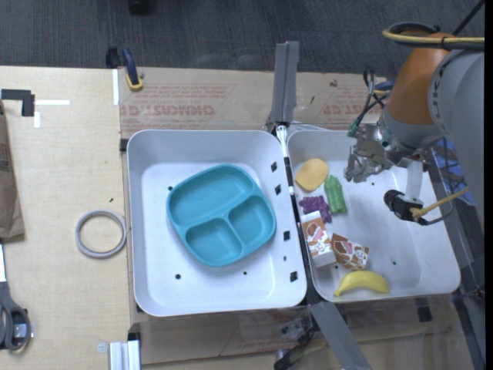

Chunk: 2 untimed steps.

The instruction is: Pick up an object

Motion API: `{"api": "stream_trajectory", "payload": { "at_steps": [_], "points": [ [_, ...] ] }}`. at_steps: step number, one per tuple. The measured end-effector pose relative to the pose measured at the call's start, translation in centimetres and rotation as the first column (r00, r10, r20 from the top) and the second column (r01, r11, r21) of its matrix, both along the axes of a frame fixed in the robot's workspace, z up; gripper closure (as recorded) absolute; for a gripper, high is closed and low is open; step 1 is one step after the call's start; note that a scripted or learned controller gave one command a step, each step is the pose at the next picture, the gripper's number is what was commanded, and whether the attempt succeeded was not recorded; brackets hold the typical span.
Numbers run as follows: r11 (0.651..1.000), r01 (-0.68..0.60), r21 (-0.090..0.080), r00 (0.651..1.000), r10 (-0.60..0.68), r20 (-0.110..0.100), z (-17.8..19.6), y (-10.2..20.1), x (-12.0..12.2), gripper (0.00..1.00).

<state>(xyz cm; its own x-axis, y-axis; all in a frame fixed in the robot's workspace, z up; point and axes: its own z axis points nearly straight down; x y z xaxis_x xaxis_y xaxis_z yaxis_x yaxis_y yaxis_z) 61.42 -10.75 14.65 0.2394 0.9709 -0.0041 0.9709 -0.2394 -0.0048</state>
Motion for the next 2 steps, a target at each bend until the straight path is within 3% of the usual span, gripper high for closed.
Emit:
{"api": "stream_trajectory", "payload": {
  "at_steps": [1, 2],
  "points": [
    [1.000, 0.000, 0.000, 1.000, 0.000, 0.000, 0.0, 0.0, 0.0, 0.00],
    [0.994, -0.105, 0.003, 0.994, 0.105, 0.003, -5.5, 1.5, 0.3, 0.00]
  ]
}}
